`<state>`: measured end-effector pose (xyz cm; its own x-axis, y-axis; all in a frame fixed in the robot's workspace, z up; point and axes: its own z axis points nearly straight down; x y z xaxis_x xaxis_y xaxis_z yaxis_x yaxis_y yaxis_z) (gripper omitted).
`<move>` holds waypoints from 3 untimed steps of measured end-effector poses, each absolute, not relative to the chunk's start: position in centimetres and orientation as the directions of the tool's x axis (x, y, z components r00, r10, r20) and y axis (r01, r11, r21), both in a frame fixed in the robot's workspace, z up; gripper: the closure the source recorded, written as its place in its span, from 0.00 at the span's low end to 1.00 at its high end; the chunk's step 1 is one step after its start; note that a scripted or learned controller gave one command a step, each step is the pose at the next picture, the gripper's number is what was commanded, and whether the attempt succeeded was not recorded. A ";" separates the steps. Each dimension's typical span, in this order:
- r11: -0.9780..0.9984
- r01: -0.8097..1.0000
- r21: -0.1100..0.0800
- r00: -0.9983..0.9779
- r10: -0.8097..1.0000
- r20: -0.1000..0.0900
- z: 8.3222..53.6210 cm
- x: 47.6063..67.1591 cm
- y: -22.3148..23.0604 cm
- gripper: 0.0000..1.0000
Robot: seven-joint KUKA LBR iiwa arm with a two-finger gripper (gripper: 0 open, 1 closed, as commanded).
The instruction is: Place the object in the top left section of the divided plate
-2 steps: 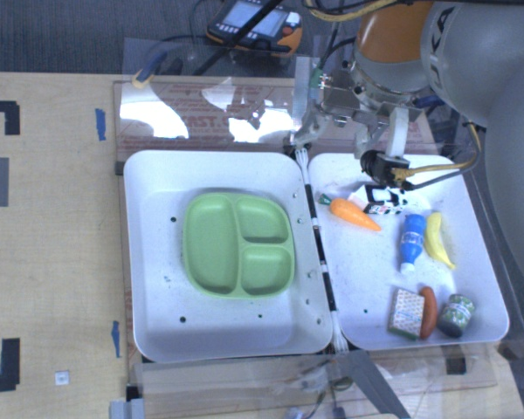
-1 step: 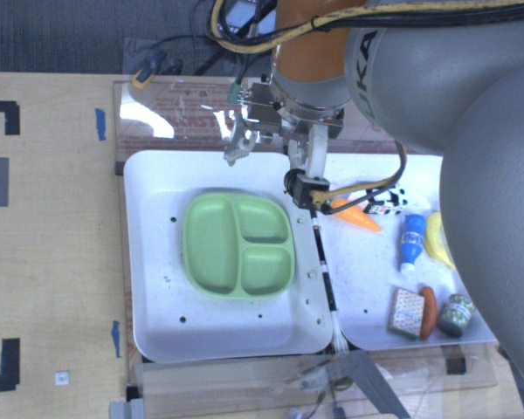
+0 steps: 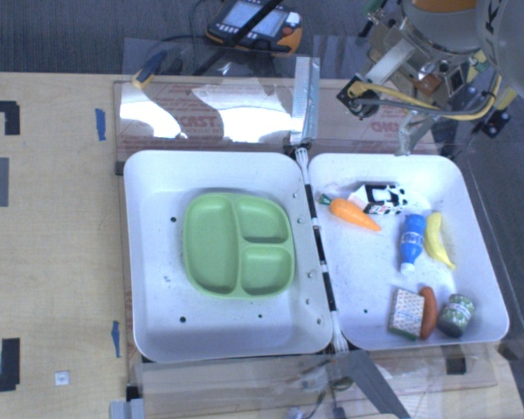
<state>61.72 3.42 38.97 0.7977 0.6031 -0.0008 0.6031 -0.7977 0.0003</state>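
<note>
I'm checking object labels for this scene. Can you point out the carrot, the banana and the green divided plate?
carrot (image 3: 355,216): camera view, middle of its orange body.
banana (image 3: 437,239): camera view, middle of its yellow curve.
green divided plate (image 3: 189,234): camera view, its left rim.

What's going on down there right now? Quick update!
Tool above right bin's far rim, nothing held. Divided plate bare. Carrot, bottle, banana waiting.
</note>
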 end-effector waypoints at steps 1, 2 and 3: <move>-0.794 0.608 0.000 0.794 0.608 -0.002 39.9 61.8 3.8 1.00; -0.980 0.200 -0.001 0.980 0.200 0.000 34.2 62.1 -1.8 1.00; -0.979 0.203 -0.003 0.979 0.203 -0.004 22.9 65.8 -9.1 1.00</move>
